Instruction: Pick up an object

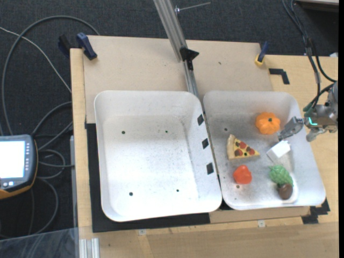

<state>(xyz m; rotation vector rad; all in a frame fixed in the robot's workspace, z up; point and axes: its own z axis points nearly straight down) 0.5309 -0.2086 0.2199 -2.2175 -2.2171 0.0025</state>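
The white block (279, 150) is judged the likeliest object for picking, since it lies nearest the gripper (301, 130), at the right side of the right bin (236, 104). The gripper is seen at that bin's right rim, and whether it is released or clenched cannot be told. The block is placed just below and left of it, apart, with nothing seen held. An orange pumpkin (267, 122), pizza slice (240, 148), red pepper (242, 174) and green vegetable (279, 174) are scattered nearby, presumably as alternative targets.
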